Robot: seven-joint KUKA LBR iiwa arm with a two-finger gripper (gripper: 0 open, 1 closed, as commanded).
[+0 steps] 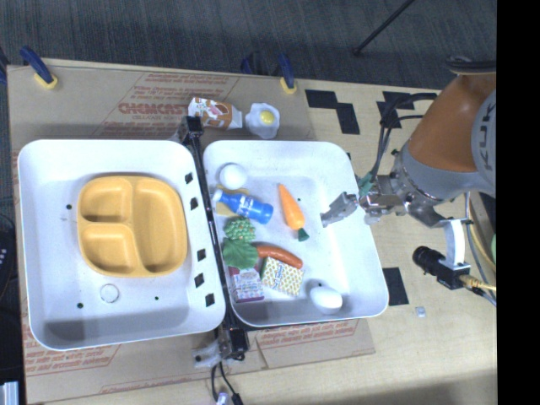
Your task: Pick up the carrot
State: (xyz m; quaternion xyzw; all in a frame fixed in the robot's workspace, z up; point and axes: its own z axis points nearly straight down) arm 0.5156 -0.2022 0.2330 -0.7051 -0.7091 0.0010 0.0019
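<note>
The carrot [292,207] is orange with a small green tip and lies lengthwise in the middle of the right bin [354,171]. My gripper [337,210] hovers over that bin's right side, just right of the carrot and apart from it. Nothing shows in its grasp. The arm's orange band [451,125] is over the bench to the right.
Around the carrot lie a blue bottle [245,206], a white egg [231,175], green grapes [239,229], a sausage [279,254], a patterned box [282,278] and another egg [326,297]. The left bin [42,310] holds a yellow divided tray [132,224].
</note>
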